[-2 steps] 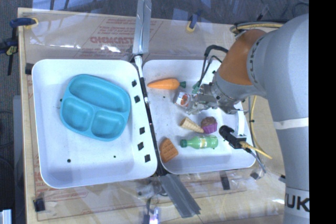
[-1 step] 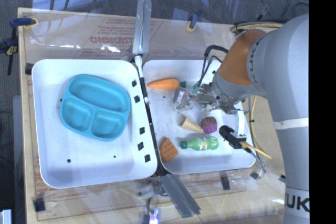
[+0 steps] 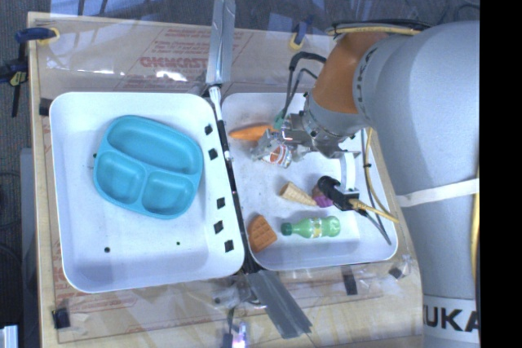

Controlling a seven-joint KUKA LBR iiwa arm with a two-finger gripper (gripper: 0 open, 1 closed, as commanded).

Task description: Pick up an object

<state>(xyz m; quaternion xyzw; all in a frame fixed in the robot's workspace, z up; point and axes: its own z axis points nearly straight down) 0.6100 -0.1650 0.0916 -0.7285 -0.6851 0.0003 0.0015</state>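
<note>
An orange carrot (image 3: 249, 130) is seen lying in the right bin (image 3: 371, 250), near its far left corner. The claw (image 3: 277, 145) is lowered into that bin just beside the carrot's right end. Whether the claw is apart or together cannot be told, and nothing can be made out clamped in it. Nearer the front, a tan cone (image 3: 297, 193) is found lying on its side. Beyond it, by the bin's front wall, a green bottle (image 3: 311, 228) lies flat with a brown waffle piece (image 3: 262, 232) just to its left. The grey arm (image 3: 408, 94) is reached in from the right. In the left bin (image 3: 73, 257) a blue divided plate (image 3: 148, 166) is held. Both bins are carried side by side on the worktop (image 3: 49, 53).
</note>
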